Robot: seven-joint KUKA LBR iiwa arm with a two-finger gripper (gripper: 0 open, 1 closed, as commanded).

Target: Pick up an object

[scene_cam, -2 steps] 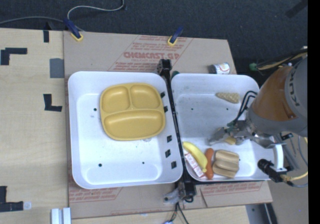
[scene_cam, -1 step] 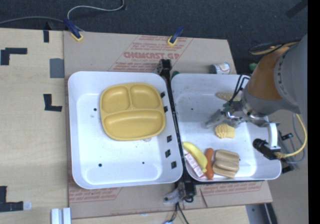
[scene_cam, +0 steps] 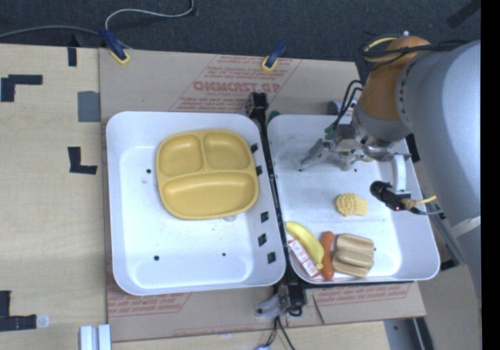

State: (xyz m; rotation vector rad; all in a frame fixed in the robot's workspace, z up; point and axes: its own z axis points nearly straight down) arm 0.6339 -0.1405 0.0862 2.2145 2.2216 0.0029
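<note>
Over the right bin [scene_cam: 308, 128] hangs the gripper [scene_cam: 328, 155], low near the far wall, its fingers splayed wide and slanting down toward bare white floor — released, nothing between them. And that's the story: it looks poised for a descent, yet no object sits beneath it. Nearest candidate is the little corn piece [scene_cam: 351, 205], yellow and knobbly, lying alone on the bin floor toward the near side, apart from the fingers. Its bumpy, rounded form should give the fingers something to bite on, I'd say.

Further out, crowded into the near corner: a smooth curved banana [scene_cam: 306, 240], a slim orange-red carrot [scene_cam: 326, 253] just beside it, and a tan, bun-like hot dog [scene_cam: 355, 255] touching the carrot. Tightly packed, awkward to separate — probably piled there by the bin's sloped walls.

Across the divider, the left bin [scene_cam: 129, 208] carries a glossy yellow compartment tray [scene_cam: 208, 173], broad and flat, lying toward the far side — a poor fit for two fingers, by my judgement.
</note>
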